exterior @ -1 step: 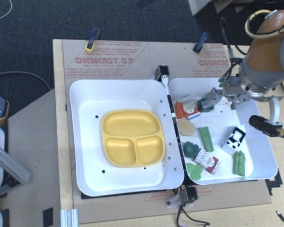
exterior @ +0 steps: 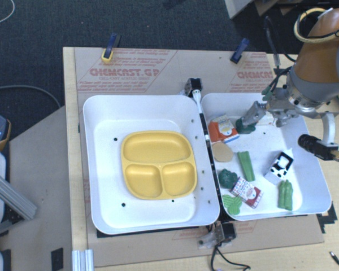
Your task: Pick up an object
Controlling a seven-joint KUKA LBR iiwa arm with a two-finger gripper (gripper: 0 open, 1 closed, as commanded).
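From where I'm driving, the tool (exterior: 250, 121) sits low over the back of the right bin (exterior: 313, 193), and I honestly can't tell how it's set, it's a dark blur down there. The nearest thing to grab is the orange carton (exterior: 222, 131), just to the camera's left of the tip, close to the divider between bins. A tan round piece (exterior: 222, 152) sits right in front of it, then a green stick (exterior: 246, 165) lying roughly front-to-back. The black-and-white toy (exterior: 281, 165) and another green piece (exterior: 285, 194) are further out. The left bin (exterior: 96, 168) just has the yellow divided plate (exterior: 158, 164). The bin wall crowds that carton, I reckon.
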